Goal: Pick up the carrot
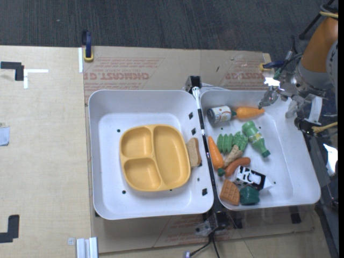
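Looking into the right bin [301,187], we see two carrots untouched: one [250,112] at twelve o'clock, another [215,153] at nine. Our gripper [270,98] hovers just beside the first; its state we cannot tell.

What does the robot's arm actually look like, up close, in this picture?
At the right edge the arm is a rounded orange and grey shell. Below it sits a cluster of silvery metal parts with a small bright light and thin dark cables looping around it. The gripper at the end is a small grey metal piece, too small here to make out in detail.
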`<state>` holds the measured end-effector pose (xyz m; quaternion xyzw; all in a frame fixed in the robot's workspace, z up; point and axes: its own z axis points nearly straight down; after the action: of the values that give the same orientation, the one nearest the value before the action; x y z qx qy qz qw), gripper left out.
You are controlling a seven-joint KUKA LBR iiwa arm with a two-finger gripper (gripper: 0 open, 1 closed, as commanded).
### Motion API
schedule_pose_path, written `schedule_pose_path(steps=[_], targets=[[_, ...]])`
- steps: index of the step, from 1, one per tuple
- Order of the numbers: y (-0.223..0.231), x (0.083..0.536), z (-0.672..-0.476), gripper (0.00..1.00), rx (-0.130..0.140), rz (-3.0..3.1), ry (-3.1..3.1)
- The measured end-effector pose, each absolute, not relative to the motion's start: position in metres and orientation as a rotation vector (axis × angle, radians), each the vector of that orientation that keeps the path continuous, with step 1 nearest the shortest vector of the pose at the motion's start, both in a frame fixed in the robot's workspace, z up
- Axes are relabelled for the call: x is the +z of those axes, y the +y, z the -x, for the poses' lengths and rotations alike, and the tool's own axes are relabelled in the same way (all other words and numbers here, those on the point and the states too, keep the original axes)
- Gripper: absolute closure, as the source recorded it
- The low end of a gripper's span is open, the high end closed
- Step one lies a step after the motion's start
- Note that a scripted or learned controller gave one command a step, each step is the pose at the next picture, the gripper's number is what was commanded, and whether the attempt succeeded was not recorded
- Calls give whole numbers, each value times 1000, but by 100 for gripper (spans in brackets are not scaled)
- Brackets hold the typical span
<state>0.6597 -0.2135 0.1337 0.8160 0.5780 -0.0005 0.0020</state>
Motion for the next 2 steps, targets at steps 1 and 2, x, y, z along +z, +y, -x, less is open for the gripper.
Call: schedule_pose_path(steps=[1, 2], targets=[[-211, 122, -660, 0, 2, -2592, 1776], [-212, 143, -660, 0, -2, -2511, 1881]])
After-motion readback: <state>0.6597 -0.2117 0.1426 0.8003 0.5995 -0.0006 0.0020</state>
